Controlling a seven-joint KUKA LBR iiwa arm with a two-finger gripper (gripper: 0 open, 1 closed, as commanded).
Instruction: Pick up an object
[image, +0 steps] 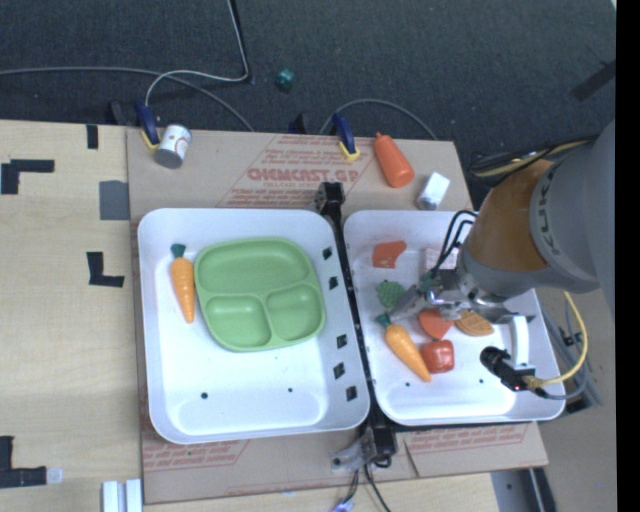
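Camera view from above, read left to right. Two shallow white bins sit side by side on a cardboard sheet. Left bin (160, 300): a toy carrot (183, 283) lies along its left side, just beside a green divided plate (260, 293). Behind the bins on the cardboard lie a small can (173, 143), an orange bottle-shaped toy (393, 160) and a white block (434, 188).

Right bin (455, 400): a red-orange block (389, 253) toward the back, a green leafy piece (390, 293), a second carrot (407, 350) lying at a slant, a red piece (438, 355) beside it, another red piece (433, 323) and a tan flat piece (473, 323). The gripper (437, 297) hangs low over this crowd, near the leafy piece and the upper red piece. Whether its jaws are spread or closed cannot be told, and nothing is visibly held.

Risks, as a judgement: the toys lie close, some touching, so closing could catch two at once or nudge one aside. Smooth, rounded toys may squirt out or slip on lifting.
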